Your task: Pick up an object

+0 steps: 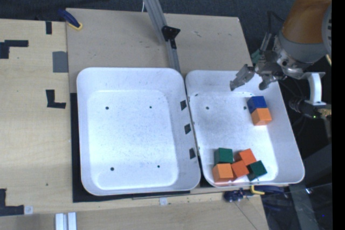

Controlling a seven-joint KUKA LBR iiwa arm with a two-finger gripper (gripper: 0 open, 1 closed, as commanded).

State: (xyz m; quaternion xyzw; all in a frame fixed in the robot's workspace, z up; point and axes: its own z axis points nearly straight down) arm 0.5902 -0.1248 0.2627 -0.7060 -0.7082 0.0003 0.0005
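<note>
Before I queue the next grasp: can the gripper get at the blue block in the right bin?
Probably yes. The gripper, open, hangs just above the blue block, which touches only an orange block on its near side.

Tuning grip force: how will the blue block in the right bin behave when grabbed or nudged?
The blue block looks rigid and flat-faced, so it probably slides, not rolls. It touches the orange block, so a push likely shifts both. Small size suggests light. The tool looks open.
</note>
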